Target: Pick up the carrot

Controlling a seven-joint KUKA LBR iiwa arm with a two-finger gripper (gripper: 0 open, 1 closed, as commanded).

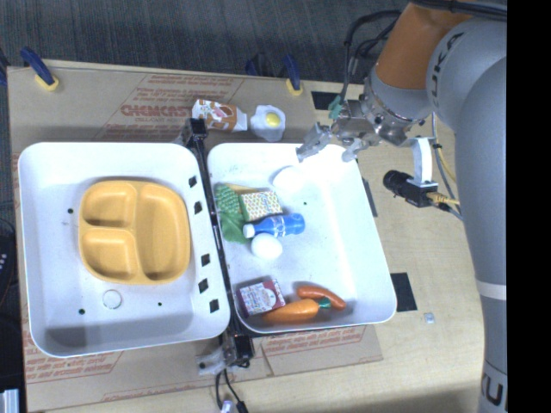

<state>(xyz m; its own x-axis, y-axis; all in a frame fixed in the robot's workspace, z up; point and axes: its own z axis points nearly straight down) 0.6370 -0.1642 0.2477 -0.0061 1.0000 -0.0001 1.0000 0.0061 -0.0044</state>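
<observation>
The carrot [291,312] is orange and lies flat along the near wall of the right bin [374,256], with a small green end toward the right. My gripper [330,147] hangs over the far edge of that bin, well away from the carrot. It is open, with nothing between its fingers [308,147]. A white rounded object [288,178] sits just below the gripper.
Touching the carrot are a red packet [261,297] and an orange-red sausage-like piece [320,297]. Mid-bin lie a blue bottle [277,225], a white ball [266,247], a small box [258,203] and green leaves [228,212]. The left bin [43,299] holds a yellow divided plate [135,229].
</observation>
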